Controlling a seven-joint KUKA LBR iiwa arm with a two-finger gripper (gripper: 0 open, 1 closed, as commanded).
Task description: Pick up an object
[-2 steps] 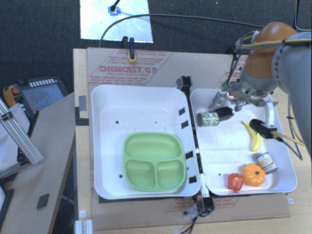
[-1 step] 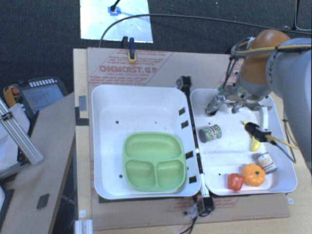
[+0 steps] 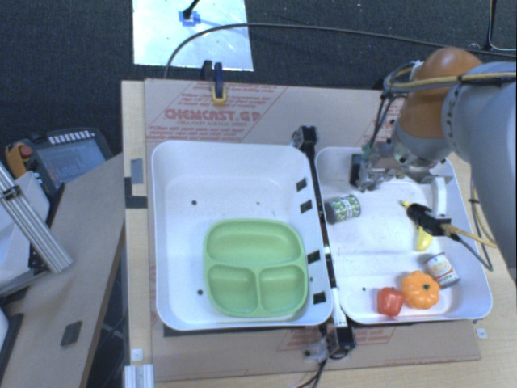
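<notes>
Can [image 3: 342,208] lies just beside pincer [image 3: 368,178], seemingly untouched.

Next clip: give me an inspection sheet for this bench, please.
Surface: cardboard under a left bin and a right bin, both white.
Job's things: right bin holds can, jar, pumpkin, pepper.
Clutter: green plate in the left bin; clamp at the cardboard's far edge.
Grippers: gripper over the right bin's far end, beyond the can; grip state unclear.
Cables: black cable arcs across the floor behind the bench.
Surroundings: pendant at left; shiny sheet on the floor.
</notes>
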